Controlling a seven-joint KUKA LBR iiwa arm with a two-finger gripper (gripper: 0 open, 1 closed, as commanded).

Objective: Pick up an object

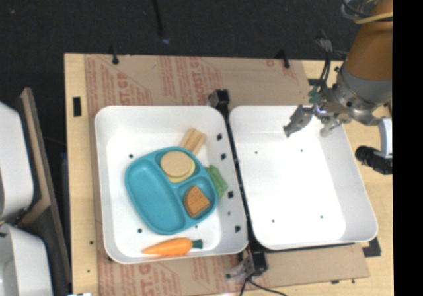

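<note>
White plastic, two shallow bins side by side on a pale wooden surface [86, 156] partly covered with printed cardboard [152, 80]. Landmark for these notes: the blue tray [152, 195], a compartmented dish lying at a slant in the middle of the left bin [109, 136]. In the tray's upper compartment sits a round tan biscuit-like disc [178, 164]; in the compartment below that, a brown toast-coloured piece [197, 201]; the tray's large left section holds nothing. Just above the tray, touching its top edge, a pale wooden block [193, 139] lies tilted on the bin floor. At the tray's right edge a green piece [217, 180] pokes out, partly hidden, kind uncertain. Below the tray, along the bin's lower wall, an orange carrot [168, 247] lies on its side with its green stub pointing right. Right of the tray, past the divide between the bins, the right bin [297, 189] shows bare white floor with a few small dark dots. Well to the tray's upper right, the claw [310, 123] hangs over the right bin's upper rim area, its two fingers spread apart with nothing between them; the grey and orange arm [370, 50] rises behind it. All the loose items are in the left bin, well apart from the claw.
</note>
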